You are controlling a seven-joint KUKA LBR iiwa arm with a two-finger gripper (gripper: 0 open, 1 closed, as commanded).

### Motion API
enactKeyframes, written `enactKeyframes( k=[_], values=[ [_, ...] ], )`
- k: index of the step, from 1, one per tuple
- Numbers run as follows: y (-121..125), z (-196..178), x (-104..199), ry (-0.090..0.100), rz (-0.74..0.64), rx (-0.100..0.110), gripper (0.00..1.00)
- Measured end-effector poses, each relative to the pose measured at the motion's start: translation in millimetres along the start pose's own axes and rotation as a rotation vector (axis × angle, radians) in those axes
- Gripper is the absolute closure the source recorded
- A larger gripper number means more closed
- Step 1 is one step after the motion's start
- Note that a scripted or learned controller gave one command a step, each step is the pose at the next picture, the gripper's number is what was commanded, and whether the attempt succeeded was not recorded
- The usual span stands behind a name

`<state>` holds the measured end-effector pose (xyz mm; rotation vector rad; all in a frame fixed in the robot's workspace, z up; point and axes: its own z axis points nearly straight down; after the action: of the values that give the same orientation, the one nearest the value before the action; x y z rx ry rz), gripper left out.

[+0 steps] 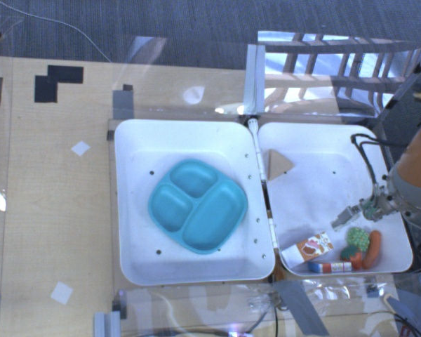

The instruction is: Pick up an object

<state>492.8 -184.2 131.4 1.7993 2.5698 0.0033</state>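
Toys [344,251] lie ungrasped in the right bin's [316,188] near right corner; gripper [345,217] hovers just above them, jaws apart and holding nothing, so descent, grasp and lift remain

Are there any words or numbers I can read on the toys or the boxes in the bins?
No text here reads clearly.
Small carton in the right bin: red and white print, too blurred to read.
Tube-shaped item beside it: coloured label, too small to read.
Blue divided plate in the left bin: no writing visible.
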Motion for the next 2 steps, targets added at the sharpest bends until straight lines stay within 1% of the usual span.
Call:
enactKeyframes(
  k=[1, 2],
  values=[
    [2, -11, -1, -0.004, -0.001, -0.005, 1.00],
    [5, -23, -1, -0.008, -0.002, -0.011, 1.00]
  ],
)
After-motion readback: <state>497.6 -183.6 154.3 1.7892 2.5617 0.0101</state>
